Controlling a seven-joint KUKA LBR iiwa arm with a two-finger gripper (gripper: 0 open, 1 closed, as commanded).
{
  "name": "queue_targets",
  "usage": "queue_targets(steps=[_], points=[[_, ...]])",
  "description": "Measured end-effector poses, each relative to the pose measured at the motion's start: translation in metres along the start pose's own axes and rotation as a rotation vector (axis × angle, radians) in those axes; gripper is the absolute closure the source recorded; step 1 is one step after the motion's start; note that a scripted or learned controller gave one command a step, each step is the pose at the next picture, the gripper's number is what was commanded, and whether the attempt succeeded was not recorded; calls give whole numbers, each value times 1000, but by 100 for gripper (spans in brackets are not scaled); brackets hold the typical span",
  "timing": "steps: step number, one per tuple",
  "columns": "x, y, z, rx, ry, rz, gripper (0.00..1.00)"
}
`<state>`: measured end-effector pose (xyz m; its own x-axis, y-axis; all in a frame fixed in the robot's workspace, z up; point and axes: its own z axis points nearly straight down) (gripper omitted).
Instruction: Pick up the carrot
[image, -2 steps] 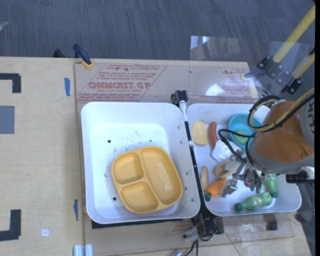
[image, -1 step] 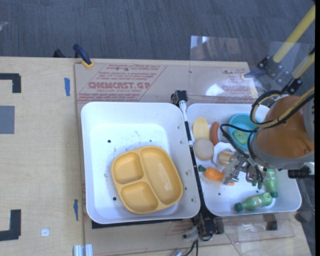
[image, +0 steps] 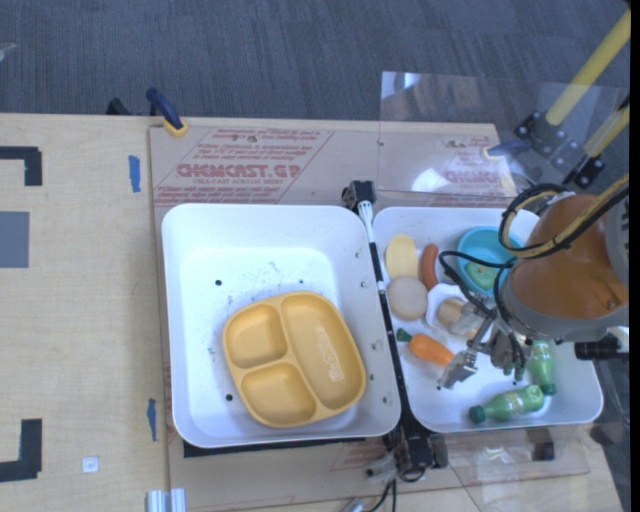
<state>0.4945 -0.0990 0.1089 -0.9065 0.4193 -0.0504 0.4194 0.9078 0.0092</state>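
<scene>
The carrot (image: 429, 349) is lying flat on the white floor of the right-hand bin, toward its nine o'clock side. It is small and orange, its green stem end pointing toward ten o'clock.

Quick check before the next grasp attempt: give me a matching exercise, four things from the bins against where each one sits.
Things:
1. carrot
2. yellow divided plate
3. green bottle
4. teal bowl

Places:
A. left bin, alone
B. right bin, near edge
C. right bin, far side, partly under the arm
D. right bin, just left of the gripper

Pairs: 1-D, 2-A, 3-B, 4-C
</scene>
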Motion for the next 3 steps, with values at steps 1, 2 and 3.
queue_targets(steps=[1, 2, 3], points=[[-1, -4, 19, 12, 35, 552, 0], [-26, 13, 21, 25, 36, 936, 0], [-30, 12, 9, 22, 24, 934, 100]])
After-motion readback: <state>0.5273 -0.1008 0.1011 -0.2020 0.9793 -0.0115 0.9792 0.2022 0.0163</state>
